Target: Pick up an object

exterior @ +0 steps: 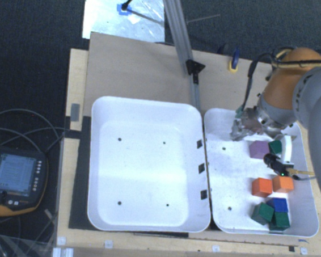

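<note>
While the gripper sits low in the right bin, can't tell its grip state. Nearest candidate: purple block, just right of the gripper, apart from the orange blocks. Likely light, rigid, flat-sided, so pinch across opposite faces. Green and blue blocks are bunched; harder to get at. Left bin sits alongside on a tan surface; teach pendant on dark floor.

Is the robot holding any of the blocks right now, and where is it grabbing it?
It cannot be told. The tool hangs over the right bin, left of the purple block, and nothing shows between its tips.
</note>
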Available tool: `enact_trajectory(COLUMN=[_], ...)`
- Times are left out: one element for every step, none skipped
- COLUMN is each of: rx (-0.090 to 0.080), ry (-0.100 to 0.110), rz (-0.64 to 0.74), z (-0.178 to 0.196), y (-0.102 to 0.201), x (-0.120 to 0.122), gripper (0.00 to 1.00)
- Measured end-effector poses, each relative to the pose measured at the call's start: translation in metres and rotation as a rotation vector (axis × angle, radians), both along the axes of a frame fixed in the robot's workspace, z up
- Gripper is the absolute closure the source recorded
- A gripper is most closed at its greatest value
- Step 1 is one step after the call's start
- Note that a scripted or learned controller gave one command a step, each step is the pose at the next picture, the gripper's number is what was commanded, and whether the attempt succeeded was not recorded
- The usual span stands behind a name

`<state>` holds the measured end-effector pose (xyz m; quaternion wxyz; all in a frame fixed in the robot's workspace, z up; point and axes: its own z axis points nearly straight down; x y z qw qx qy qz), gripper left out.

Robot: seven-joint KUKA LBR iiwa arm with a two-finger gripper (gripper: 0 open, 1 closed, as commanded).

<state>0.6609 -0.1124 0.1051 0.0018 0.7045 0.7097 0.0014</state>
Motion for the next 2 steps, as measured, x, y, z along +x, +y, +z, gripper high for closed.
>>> enact_trajectory(rx=[0.0,0.0], ry=[-0.002,-0.003], rz=[-0.002,-0.002], z=[0.048,0.093], y=[0.007,0.006], x=[-0.002,0.003], gripper=[1.0,1.0])
